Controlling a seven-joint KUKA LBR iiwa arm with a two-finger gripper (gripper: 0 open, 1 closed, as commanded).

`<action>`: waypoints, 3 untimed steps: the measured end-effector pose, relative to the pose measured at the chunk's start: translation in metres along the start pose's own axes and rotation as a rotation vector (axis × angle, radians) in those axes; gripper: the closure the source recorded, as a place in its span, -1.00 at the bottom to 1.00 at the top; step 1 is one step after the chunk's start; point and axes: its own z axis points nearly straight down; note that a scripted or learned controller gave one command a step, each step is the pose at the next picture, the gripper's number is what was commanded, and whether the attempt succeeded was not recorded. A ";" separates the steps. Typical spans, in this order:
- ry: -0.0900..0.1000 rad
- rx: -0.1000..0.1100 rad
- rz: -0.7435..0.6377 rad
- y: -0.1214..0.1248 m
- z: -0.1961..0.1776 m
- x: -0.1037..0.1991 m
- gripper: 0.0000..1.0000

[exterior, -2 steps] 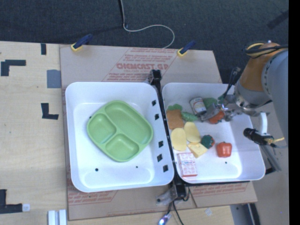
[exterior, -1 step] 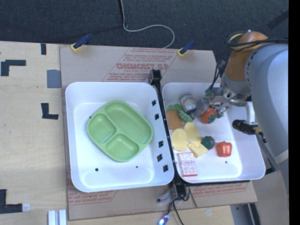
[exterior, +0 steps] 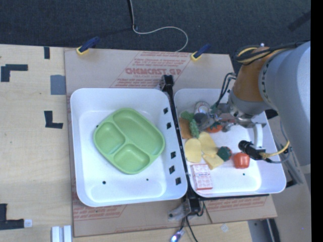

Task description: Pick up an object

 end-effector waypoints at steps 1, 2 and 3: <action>-0.001 -0.010 0.007 -0.083 -0.003 0.036 -1.00; 0.001 -0.008 0.004 -0.079 -0.002 0.036 -1.00; 0.010 0.008 -0.002 -0.062 0.001 0.037 -1.00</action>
